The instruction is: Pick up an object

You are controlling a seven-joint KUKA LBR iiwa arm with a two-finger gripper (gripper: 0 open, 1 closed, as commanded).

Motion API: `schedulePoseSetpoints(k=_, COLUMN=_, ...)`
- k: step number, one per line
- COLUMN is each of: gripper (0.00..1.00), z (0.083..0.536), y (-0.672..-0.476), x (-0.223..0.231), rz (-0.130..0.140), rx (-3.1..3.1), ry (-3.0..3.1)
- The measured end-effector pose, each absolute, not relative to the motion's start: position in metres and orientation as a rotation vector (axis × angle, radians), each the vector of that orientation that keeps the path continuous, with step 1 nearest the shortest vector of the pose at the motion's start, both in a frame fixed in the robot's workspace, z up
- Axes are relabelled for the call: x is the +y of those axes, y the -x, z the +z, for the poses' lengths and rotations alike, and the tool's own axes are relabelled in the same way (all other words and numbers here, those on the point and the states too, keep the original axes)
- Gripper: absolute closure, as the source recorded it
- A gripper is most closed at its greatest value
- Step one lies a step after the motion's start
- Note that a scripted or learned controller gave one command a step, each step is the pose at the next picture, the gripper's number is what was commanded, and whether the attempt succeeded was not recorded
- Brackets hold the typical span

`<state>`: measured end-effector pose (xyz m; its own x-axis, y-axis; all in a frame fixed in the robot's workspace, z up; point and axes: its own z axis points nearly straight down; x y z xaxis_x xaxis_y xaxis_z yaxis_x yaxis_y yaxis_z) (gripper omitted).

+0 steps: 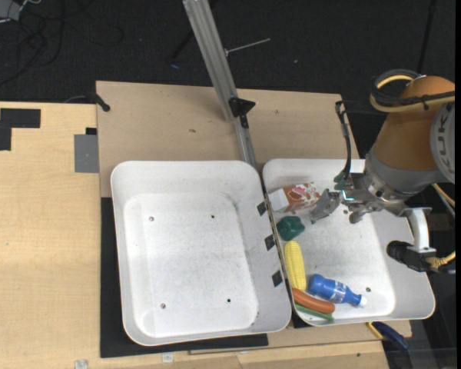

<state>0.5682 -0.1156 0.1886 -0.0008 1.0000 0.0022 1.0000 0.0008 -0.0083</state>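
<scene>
Right bin (415,302), smooth white plastic: ridged yellow corn cob (294,263) at left wall; glossy blue bottle (334,290) beside it. My gripper (329,204) above; finger state: cannot tell.

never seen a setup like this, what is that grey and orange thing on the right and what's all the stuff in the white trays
That is a robot arm, grey with an orange band, reaching in from the right. One camera fixed above the bench looks down at a slant. The arm's metal gripper hangs over the right shallow white bin. In that bin lie a yellow corn cob, a blue plastic bottle with a white cap, a dark green lump, a red and white packet and an orange-red hot dog shape. I see nothing between the jaws. The left shallow white bin sits alongside.
</scene>
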Motion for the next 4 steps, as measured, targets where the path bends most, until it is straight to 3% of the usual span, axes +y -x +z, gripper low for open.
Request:
schedulePoseSetpoints(k=1, gripper=0.00, z=0.191, y=-0.569, x=-0.116, rz=0.002, rx=-2.217, ry=2.221)
schedulePoseSetpoints(k=3, gripper=0.00, z=0.092, y=-0.567, x=-0.124, rz=0.002, rx=-2.219, ry=2.222)
schedulePoseSetpoints(k=4, gripper=1.00, z=0.103, y=-0.566, x=-0.125, rz=0.003, rx=-2.210, ry=2.228)
